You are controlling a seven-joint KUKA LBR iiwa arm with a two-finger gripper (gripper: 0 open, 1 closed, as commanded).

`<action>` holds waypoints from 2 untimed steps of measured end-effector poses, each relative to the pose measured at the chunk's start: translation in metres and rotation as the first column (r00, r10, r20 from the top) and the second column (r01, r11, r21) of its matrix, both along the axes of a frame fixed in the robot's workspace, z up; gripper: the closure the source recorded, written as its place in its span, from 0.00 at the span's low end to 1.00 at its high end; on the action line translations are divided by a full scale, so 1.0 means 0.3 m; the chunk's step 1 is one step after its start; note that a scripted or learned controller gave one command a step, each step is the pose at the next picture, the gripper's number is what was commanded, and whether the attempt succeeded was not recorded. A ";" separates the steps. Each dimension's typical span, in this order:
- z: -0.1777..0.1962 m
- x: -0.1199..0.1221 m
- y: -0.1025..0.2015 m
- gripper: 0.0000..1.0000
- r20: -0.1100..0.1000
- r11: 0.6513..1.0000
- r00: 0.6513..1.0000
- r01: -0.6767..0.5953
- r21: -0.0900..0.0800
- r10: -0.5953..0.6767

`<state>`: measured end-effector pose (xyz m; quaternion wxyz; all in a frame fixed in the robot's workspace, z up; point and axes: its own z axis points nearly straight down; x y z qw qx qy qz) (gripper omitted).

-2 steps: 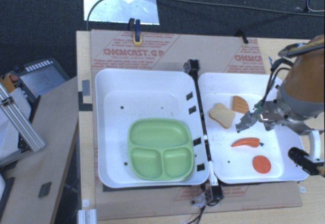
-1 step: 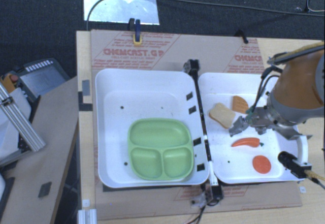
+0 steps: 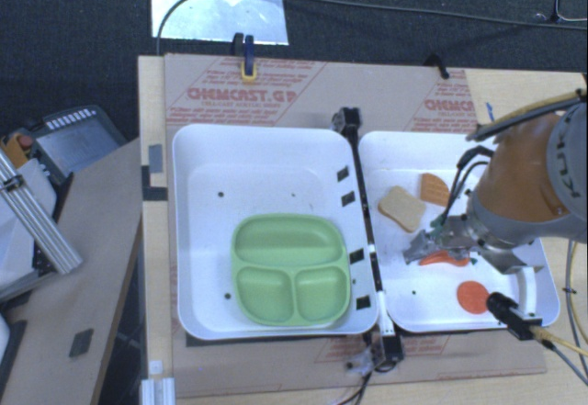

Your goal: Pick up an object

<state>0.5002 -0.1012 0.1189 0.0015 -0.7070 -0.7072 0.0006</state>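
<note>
1. The grey arm with its orange band (image 3: 524, 175) reaches in from three o'clock and hangs over the right-hand shallow white bin (image 3: 390, 302).
2. The two-finger gripper (image 3: 432, 245) sits low in that bin, near its middle. Its fingers point toward nine o'clock; whether they are spread or closed cannot be told, as they blur against the bin floor.
3. A flat orange-red piece (image 3: 447, 259) lies right under the gripper, at its five o'clock, touching or nearly touching the finger area. Nothing shows clearly between the fingers.
4. A tan, bread-slice-shaped piece (image 3: 401, 208) lies at the gripper's eleven o'clock, near but apart from it.
5. A small orange-brown wedge (image 3: 434, 187) rests at twelve o'clock from the gripper, just beside the tan slice and partly behind the arm's cables.
6. A round red-orange disc (image 3: 472, 297) lies at the gripper's four o'clock, toward the bin's near edge.
7. The left-hand shallow white bin (image 3: 197, 164) holds a pale green plastic tray with three compartments (image 3: 291, 269), lying flat toward that bin's five o'clock corner.
</note>
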 end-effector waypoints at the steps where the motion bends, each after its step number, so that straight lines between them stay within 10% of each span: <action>1: 0.043 0.003 0.000 1.00 0.004 1.000 1.000 -0.001 -0.001 0.001; 2: 0.255 0.008 0.006 1.00 0.010 1.000 1.000 -0.004 -0.003 0.004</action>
